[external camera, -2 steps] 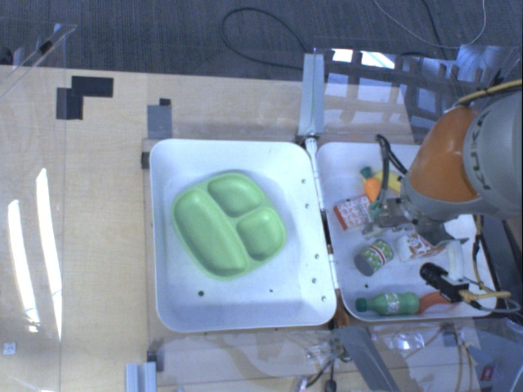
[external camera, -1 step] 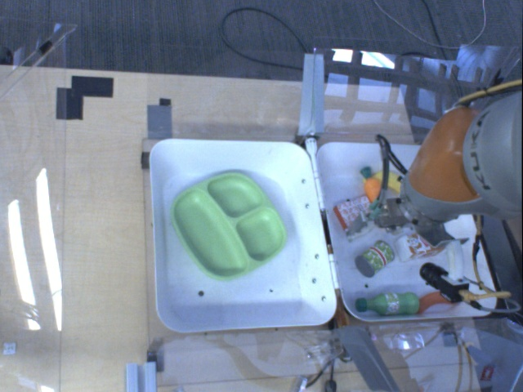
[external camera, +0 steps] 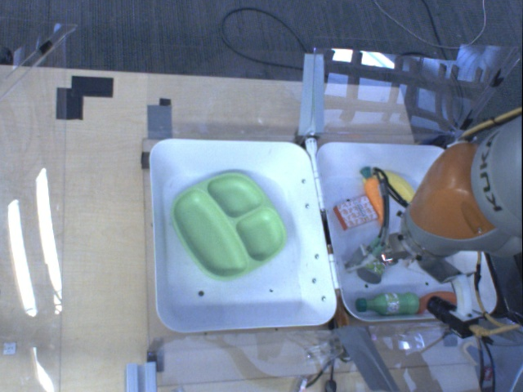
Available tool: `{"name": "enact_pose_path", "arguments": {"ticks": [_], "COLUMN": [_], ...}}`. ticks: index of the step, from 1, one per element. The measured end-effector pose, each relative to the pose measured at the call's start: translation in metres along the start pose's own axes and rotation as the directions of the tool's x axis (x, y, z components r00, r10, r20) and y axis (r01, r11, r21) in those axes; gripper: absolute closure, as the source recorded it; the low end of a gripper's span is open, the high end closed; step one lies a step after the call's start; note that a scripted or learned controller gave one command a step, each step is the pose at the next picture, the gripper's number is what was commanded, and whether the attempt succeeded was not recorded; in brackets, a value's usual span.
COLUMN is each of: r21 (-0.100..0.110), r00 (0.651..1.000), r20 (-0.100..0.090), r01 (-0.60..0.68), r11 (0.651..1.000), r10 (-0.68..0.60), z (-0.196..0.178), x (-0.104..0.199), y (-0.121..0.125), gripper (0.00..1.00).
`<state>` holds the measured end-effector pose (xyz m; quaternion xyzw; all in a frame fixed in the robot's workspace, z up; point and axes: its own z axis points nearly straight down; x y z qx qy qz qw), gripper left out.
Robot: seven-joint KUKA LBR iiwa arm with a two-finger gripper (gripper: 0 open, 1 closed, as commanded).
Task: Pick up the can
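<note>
The can (external camera: 357, 212), red and white with a printed label, lies on its side in the upper left part of the right bin (external camera: 343, 166). My gripper (external camera: 372, 261) hangs low over the middle of that bin, a short way below the can and apart from it. Nothing shows held in it. The arm's orange band (external camera: 449, 198) and grey wrist cover the bin's right half.
An orange carrot (external camera: 373, 190) and a yellow banana (external camera: 398, 184) lie just right of the can. A green bottle (external camera: 388, 303) lies along the right bin's front wall, near a red-orange item (external camera: 435, 298). The left bin (external camera: 176, 300) holds a green divided plate (external camera: 229, 224).
</note>
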<state>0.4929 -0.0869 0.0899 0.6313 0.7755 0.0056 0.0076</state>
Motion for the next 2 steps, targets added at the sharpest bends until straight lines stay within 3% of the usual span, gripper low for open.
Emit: {"name": "enact_pose_path", "arguments": {"ticks": [1, 2], "r21": [-0.009, 0.012], "r00": [1.000, 0.989], "r20": [0.002, -0.002], "r01": [0.002, -0.146], "r11": [1.000, 0.989], "r10": [-0.002, 0.146], "z": [-0.012, -0.116], "x": [0.000, 0.069], "y": [0.004, 0.018], "gripper": [1.00, 1.00]}}
